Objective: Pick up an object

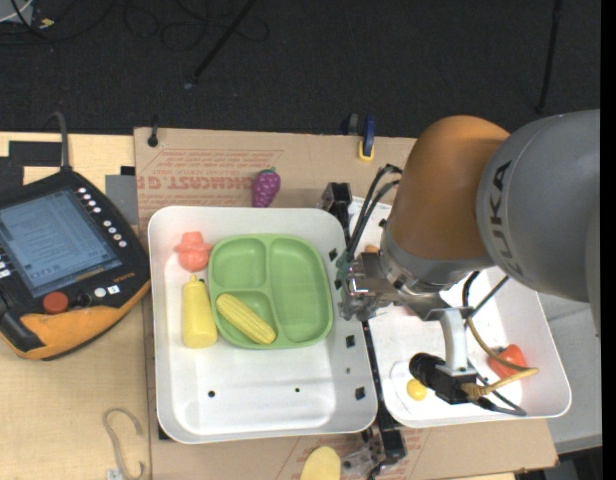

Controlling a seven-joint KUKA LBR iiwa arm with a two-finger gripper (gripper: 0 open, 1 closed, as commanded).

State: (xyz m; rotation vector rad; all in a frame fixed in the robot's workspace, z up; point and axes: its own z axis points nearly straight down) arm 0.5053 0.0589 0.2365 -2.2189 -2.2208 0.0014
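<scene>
step: approach | gripper [355,290] just right of green plate [293,268], open/closed can't tell | suggest: target corn [246,318] on plate, centre before descending, clear plate rim

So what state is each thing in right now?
Corn: lying on green plate, lower-left compartment.
Yellow bottle: lying beside green plate, in left bin.
Carrot: lying in right bin.
Grapes: outside bins, on cardboard.
Control tablet: screen lit.
Arm: reaching over right bin.
</scene>
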